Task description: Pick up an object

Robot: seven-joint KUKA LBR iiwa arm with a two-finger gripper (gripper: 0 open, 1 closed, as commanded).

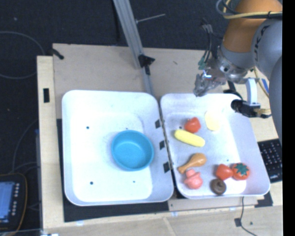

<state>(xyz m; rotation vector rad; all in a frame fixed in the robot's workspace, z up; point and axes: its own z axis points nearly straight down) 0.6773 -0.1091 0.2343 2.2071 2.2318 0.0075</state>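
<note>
Your gripper (202,88) hangs over the far rim of the right bin (246,132), near that bin's far left corner. You cannot tell from this slant how it is set, but nothing shows in it.

All the pickable things lie nearer the camera than the gripper. Closest to it are the red piece (192,125) and the pale yellow piece (212,120), side by side in the bin's far half and apart from each other. The banana (189,138) lies just below the red piece, touching or nearly touching it. Further toward you sits the drumstick (192,162), with the pink piece (193,180) against its near end. Along the near wall you have the brown ring (218,186), the red tomato (223,171) and the strawberry (240,170), the last two touching.

Open floor in the right bin lies along its right side, between the pale yellow piece and the strawberry. The drumstick and pink piece sit close to the left wall, beside the divider clips.

The left bin (78,112) holds a blue bowl (132,150) near its middle, with bare floor all round it. A grey pole (130,33) slants down to the gap between the bins' far corners, left of the gripper.
</note>
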